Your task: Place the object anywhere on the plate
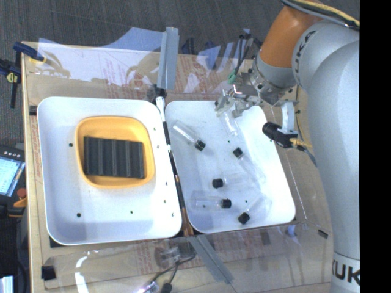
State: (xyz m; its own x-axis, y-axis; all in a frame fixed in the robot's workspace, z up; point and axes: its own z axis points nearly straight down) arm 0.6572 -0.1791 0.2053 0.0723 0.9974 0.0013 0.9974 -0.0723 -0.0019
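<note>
While the pincer (235, 101) hovers at the far edge of the right bin (278, 182), the items run as follows, left to right.

Item 1: left bin (55, 182), well to the pincer's left, holding the yellow plate (85, 130) with a dark ribbed insert (115, 157) at its centre; this is the drop target, lying flat with nothing over it.

Item 2: divider, the 2 bin rims touching between plate and pincer; a carried vial must pass over it.

Item 3: right bin, holding about 5 clear vials with black caps. Nearest vial (231, 127) lies just below the pincer, likely the intended object; whether it is gripped cannot be told, nor whether the pincer is open or closed. Another vial (188, 134) lies toward the pincer's left; 3 caps (226, 203) cluster nearer the camera, well apart from it.

Item 4: grey arm (330, 102), to the pincer's right.
</note>
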